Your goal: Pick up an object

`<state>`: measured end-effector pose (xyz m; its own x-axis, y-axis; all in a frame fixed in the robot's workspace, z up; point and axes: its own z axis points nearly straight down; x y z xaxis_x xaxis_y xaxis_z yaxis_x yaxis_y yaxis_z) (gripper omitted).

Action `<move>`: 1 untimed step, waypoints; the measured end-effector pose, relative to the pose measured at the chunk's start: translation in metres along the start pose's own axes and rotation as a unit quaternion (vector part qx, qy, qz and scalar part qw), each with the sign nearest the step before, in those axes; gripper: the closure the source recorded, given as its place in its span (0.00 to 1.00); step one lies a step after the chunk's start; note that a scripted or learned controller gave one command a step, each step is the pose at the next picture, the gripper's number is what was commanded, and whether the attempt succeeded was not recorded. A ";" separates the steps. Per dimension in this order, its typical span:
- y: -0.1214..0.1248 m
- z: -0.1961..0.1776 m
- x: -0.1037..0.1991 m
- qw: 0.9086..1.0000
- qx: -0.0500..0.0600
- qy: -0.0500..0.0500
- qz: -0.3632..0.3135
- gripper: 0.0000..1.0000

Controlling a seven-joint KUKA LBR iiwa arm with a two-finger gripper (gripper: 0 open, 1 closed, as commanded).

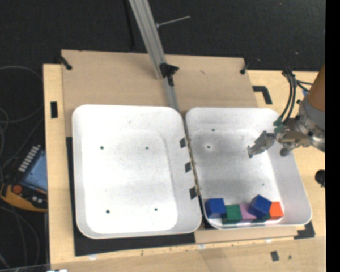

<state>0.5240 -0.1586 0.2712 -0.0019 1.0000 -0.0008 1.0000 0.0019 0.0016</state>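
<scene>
Surface [119, 72]: tan board carrying two shallow white bins side by side; dark floor around it
Left bin [85, 152]: white, a few small dark dots on its floor
Right bin [226, 123]: white, touching the left bin along the shared middle edge; three small dark clips on that edge
Blocks: clustered along the near wall of the right bin; blue cube [215, 206] at the left end; green cube [233, 212] just beside it; pale purple block [247, 213] next, partly hidden; second blue cube [260, 205] tilted, resting against its neighbours; orange cube [276, 209] at the right end, touching the second blue cube
Metal rail [150, 35]: slanting from the top edge down to the gap between the bins
Handheld controller [28, 177]: on the floor at far left, among loose cables
Gripper [266, 142]: over the right bin's right half, entering from the right edge; grey fingers [259, 145] pointing left and down; whether apart or together cannot tell; nothing seen between them
In the way: bare bin floor between fingers and blocks
Blocks against fingers: well apart, nearer the camera; second blue cube and orange cube closest, roughly below the fingers in the view
</scene>
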 end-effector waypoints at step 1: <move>0.009 0.105 0.025 1.000 0.004 0.001 -0.001 0.00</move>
<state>0.5334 -0.1332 0.1664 -0.0034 1.0000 0.0009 1.0000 0.0034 -0.0062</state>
